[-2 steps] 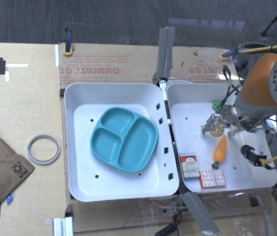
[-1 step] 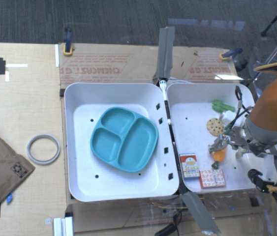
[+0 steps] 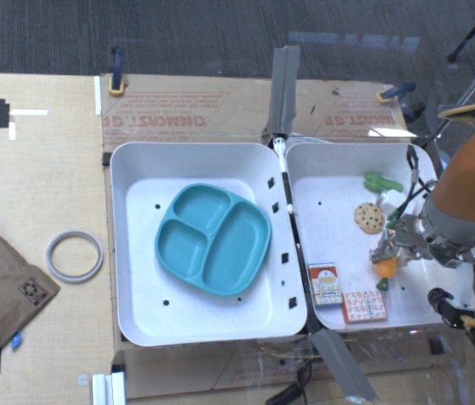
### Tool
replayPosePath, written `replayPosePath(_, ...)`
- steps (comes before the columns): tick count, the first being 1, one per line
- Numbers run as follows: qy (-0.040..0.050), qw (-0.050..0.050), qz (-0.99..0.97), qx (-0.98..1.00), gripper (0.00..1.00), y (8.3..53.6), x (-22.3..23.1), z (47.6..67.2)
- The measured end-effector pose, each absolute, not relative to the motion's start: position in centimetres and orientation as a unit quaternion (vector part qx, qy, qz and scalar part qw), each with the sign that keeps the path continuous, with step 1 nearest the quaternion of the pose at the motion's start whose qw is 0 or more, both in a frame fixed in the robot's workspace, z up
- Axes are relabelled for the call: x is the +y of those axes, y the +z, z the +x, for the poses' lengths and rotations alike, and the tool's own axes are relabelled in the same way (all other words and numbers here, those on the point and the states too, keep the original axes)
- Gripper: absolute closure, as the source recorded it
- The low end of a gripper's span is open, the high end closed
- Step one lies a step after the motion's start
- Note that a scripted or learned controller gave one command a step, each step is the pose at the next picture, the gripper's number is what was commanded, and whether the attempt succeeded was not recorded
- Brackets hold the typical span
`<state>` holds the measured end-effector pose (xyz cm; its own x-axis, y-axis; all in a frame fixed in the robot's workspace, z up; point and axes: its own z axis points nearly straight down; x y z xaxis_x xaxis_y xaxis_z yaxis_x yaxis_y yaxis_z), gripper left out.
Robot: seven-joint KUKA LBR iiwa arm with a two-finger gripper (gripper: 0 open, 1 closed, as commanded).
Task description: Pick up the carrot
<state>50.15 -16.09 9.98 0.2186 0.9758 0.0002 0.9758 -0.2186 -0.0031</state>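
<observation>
Carrot [image 3: 385,267] in right bin [image 3: 338,163], near right wall, below cookie [image 3: 369,218]; small, long axis unclear. Gripper [image 3: 391,248] right over it, touching; finger spread impossible to tell.

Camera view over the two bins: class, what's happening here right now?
A grey robot arm reaches into the right bin from the right. Its hand sits right at the orange carrot, near a round cookie, a green toy and two small boxes. The left bin holds a blue divided plate.
</observation>
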Motion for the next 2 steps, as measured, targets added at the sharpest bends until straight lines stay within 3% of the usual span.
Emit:
replayPosePath(1, 0.0013, 0.002, -0.781, -0.624, 1.0, 10.8, -16.2, 50.2)
replayPosePath(2, 0.001, 0.001, -0.753, -0.658, 1.0, 14.7, -10.5, 57.3)
